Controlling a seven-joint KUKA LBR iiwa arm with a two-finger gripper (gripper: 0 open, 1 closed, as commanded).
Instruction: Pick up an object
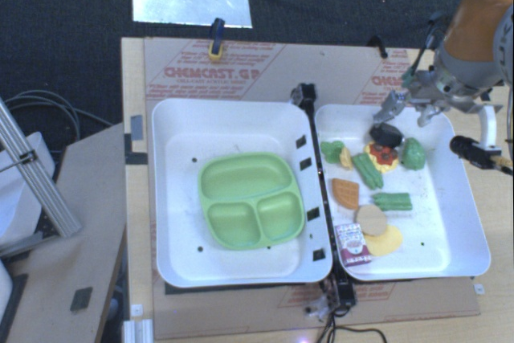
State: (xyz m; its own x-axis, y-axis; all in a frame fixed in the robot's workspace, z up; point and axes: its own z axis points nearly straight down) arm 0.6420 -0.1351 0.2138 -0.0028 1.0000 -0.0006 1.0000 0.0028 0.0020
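Right bin, near end, well below the pincer: red-and-white packet against the divider, yellow piece beside it, round beige piece touching the yellow one on its far side. Next row closer to the pincer: orange waffle-like piece left, small green block right. Then a long green pod running diagonally, its far end touching a red-and-yellow item just under the pincer. Left of the pincer: green leafy piece with a yellowish piece beside it. Right of it, close: green broccoli-like piece.

Pincer low over the far part of the right bin, dark tip right above the red-and-yellow item; open or closed — cannot tell, nothing seen gripped.

Left bin, well left of the pincer: green three-compartment tray, lying flat.

Beyond: arm with orange band coming from the right.
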